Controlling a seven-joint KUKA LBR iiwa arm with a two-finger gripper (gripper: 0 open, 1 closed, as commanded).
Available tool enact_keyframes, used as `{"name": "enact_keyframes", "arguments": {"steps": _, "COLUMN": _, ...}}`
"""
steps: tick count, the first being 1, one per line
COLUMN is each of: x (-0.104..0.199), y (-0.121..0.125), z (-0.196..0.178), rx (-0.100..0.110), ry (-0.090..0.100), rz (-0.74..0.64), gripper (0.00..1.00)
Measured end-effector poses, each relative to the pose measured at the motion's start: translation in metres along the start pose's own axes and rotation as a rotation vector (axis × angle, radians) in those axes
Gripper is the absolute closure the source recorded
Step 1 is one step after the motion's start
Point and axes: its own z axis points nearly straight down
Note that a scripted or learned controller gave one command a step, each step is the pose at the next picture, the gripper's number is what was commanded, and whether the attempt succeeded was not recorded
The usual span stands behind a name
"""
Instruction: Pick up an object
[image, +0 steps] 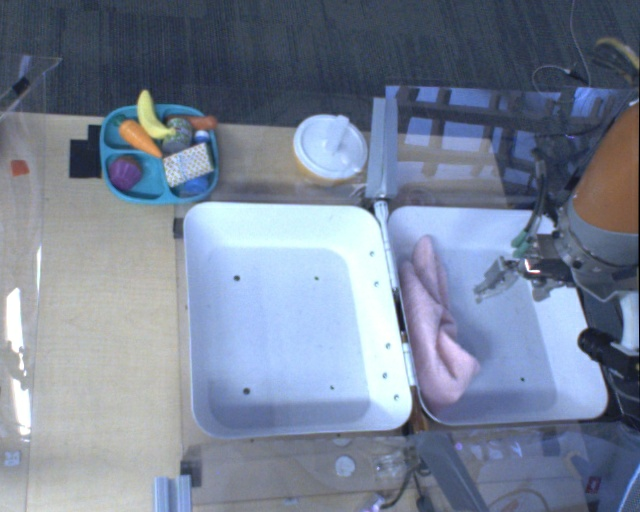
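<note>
A pink cloth (436, 323) lies crumpled along the left side of the right bin (530, 400), running from near the bin's top to its lower left. My gripper (497, 279) hangs over the middle of that bin, to the right of the cloth and apart from it. Nothing shows between its fingers, and the view is too small to tell how the jaws stand. The arm's orange band (610, 185) is at the right edge.
The left bin (220, 300) sits beside the right one. On the bench behind stand a blue tray (118, 150) of toy food and a white lidded cup (330, 147). A clear-walled frame (480, 110) rises behind the right bin.
</note>
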Motion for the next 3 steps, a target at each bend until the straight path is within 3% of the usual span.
{"name": "enact_keyframes", "arguments": {"steps": 1, "x": 0.01, "y": -0.029, "z": 0.141, "rx": -0.001, "ry": 0.0, "rz": -0.181, "gripper": 0.0}}
{"name": "enact_keyframes", "arguments": {"steps": 2, "x": 0.01, "y": -0.025, "z": 0.164, "rx": -0.013, "ry": -0.002, "rz": -0.24, "gripper": 0.0}}
{"name": "enact_keyframes", "arguments": {"steps": 3, "x": 0.01, "y": -0.021, "z": 0.151, "rx": -0.025, "ry": -0.007, "rz": -0.24, "gripper": 1.0}}
